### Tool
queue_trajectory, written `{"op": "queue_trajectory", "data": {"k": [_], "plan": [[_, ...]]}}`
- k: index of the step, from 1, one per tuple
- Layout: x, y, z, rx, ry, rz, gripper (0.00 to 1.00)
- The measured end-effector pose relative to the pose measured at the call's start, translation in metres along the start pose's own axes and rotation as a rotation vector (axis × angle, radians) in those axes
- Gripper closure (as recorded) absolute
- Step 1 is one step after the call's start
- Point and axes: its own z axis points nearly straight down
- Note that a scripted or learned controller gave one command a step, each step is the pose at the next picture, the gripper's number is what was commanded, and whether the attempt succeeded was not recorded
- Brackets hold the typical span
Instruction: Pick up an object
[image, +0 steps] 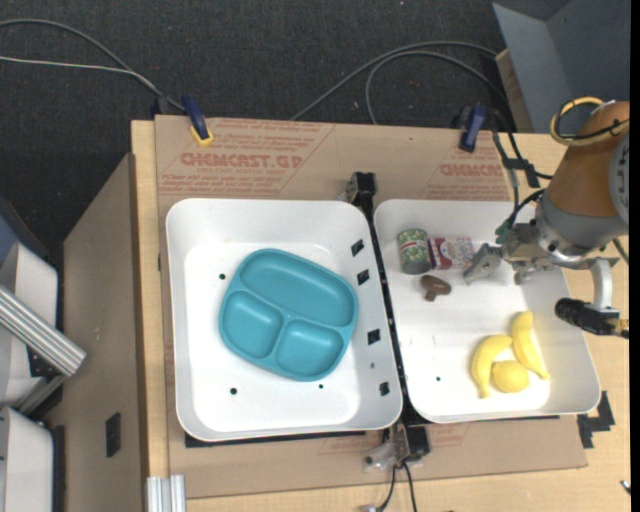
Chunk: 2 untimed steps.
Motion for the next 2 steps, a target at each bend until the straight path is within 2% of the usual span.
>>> {"op": "queue_trajectory", "data": {"k": [1,2], "plan": [[0.000,0.003,-0.016,-0.010,-0.002,0.000,1.00],[0.003,0.002,-0.061,-0.014,-0.005,-0.002,1.00]]}}
